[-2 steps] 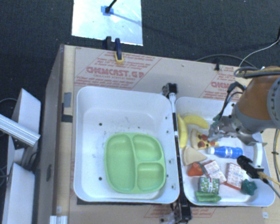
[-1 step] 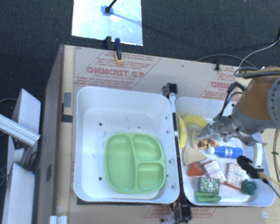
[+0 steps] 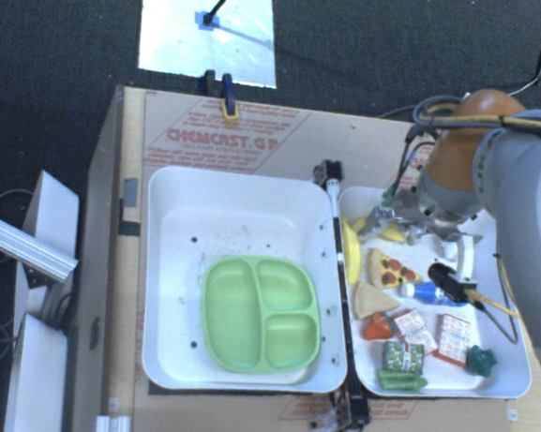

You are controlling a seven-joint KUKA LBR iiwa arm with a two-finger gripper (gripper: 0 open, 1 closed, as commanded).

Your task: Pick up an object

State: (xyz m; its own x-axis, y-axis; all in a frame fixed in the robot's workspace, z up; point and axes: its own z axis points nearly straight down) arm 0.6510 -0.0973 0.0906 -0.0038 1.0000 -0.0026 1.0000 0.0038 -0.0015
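Hovering over the far end of the right bin, the hand is mid-approach; its state I cannot tell. Nearest lie the banana and pizza slice, so the next move calls for a straight descent.

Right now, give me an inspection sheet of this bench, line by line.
Surface: bench bears two white bins; cardboard sheet under them.
Job's things: right bin holds small toys, among them a pizza slice, a banana, a blue bottle and a green piece.
Clutter: left bin holds a green divided tray.
Grippers: pincer low over the right bin's far end; fingers unclear.
Cables: black cables on the arm and at the bench's near edge.
Surroundings: dark floor, shiny plate beyond the bench.
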